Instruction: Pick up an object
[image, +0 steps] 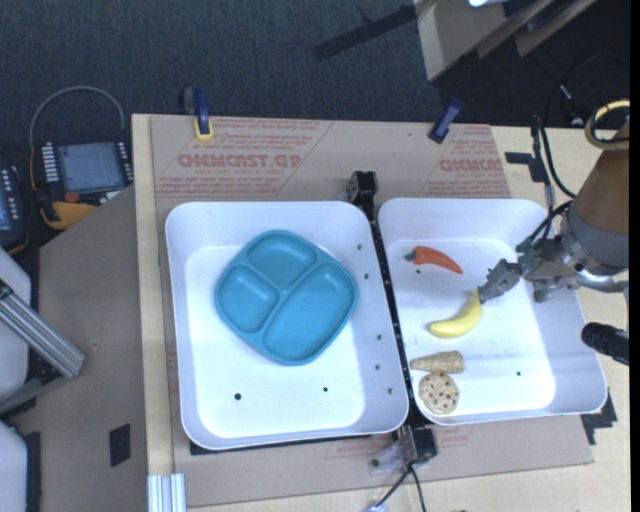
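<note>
Hovering at three o'clock in the right white bin (560, 395), the gripper (497, 285), jaws' state unclear, nears the yellow plastic banana (457, 318): light, slick, best pinched mid-curve.

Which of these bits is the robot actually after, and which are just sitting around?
Likely part of the job, all in the right white bin:
yellow banana, nearest the gripper
orange carrot
beige cone
speckled cookie

Just lying about:
blue divided plate in the left white bin
blue clamps
</note>
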